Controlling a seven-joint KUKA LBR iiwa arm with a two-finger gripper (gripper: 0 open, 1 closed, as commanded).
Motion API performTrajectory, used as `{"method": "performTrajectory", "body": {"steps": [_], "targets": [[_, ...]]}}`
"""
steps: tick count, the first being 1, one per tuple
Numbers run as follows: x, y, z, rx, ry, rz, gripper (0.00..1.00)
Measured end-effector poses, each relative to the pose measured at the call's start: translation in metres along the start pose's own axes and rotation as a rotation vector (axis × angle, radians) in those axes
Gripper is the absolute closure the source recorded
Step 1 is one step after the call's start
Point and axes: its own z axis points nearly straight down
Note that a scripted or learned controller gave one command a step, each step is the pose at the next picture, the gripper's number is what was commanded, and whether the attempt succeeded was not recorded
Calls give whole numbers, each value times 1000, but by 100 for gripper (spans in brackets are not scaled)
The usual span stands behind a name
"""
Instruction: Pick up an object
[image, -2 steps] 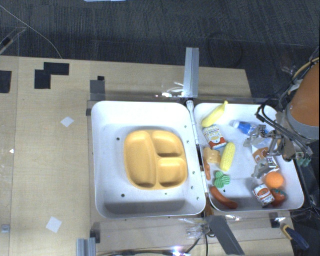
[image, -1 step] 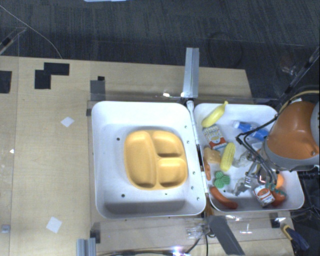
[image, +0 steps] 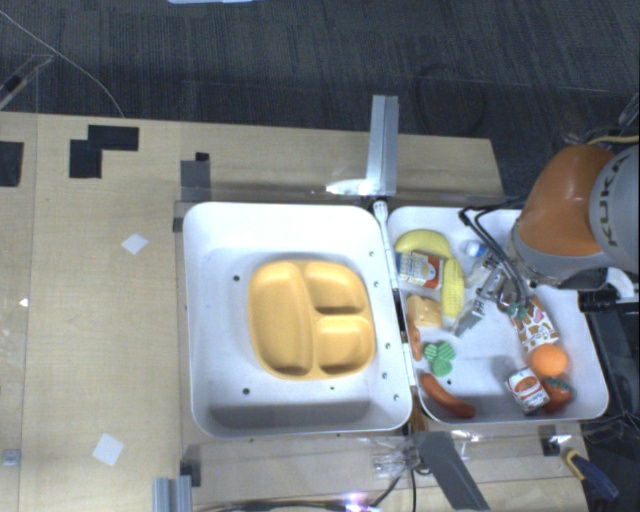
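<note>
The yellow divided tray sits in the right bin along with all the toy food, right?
Not quite. The camera view shows the yellow divided tray alone in the left bin; the toy food, such as the banana and sausage, lies in the right bin.

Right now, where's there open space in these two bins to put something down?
Left bin: bare white floor rings the yellow divided tray, widest along its left and front. Right bin: crowded down its left side with banana, corn and sausage; a small bare patch lies centre-front beside the orange.
</note>
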Motion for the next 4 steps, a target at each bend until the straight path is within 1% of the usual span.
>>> {"method": "performTrajectory", "body": {"steps": [1, 2, 3, 4], "targets": [[-37, 48, 2, 0, 6, 56, 0], [-44, 67, 2, 13, 12, 500, 0], [-47, 71, -12, 5, -1, 491, 100], [-37, 132, -98, 2, 5, 772, 100]]}}
